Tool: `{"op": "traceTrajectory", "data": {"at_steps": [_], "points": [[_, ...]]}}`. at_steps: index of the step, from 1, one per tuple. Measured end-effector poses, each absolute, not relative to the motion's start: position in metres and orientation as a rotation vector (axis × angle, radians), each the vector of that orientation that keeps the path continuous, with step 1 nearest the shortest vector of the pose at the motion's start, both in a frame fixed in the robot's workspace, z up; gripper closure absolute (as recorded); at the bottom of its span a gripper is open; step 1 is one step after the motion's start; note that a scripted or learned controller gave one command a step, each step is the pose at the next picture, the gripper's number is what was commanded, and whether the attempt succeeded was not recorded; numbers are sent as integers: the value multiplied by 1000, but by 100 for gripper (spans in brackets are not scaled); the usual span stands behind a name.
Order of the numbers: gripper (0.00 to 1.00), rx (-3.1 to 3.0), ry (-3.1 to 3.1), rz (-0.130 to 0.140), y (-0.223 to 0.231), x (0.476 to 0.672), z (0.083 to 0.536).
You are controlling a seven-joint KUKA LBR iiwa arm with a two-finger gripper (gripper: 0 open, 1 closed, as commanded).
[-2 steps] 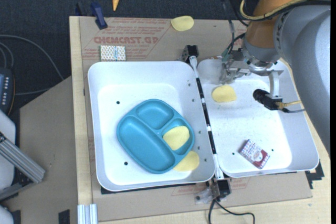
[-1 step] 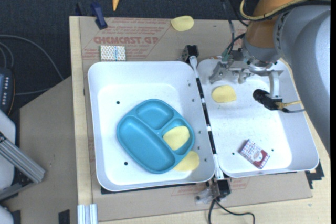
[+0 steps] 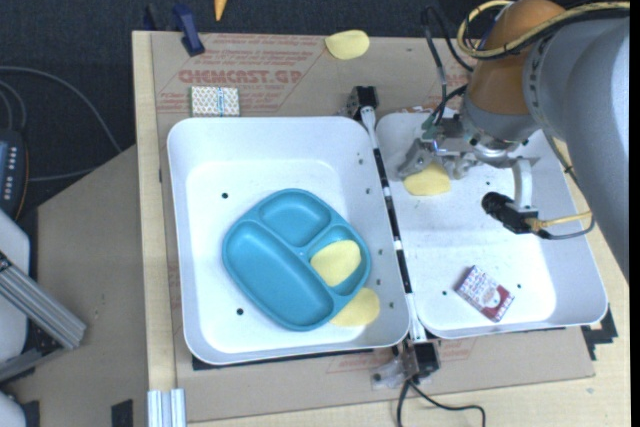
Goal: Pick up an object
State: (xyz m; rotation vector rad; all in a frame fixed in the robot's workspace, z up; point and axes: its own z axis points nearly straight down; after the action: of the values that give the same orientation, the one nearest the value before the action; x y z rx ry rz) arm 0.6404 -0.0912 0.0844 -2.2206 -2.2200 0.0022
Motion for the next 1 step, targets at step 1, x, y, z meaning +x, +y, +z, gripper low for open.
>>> {"op": "traceTrajectory", "data": {"at_steps": [1], "points": [[100,-2224,-2224,-6,-91,643,97]]}}
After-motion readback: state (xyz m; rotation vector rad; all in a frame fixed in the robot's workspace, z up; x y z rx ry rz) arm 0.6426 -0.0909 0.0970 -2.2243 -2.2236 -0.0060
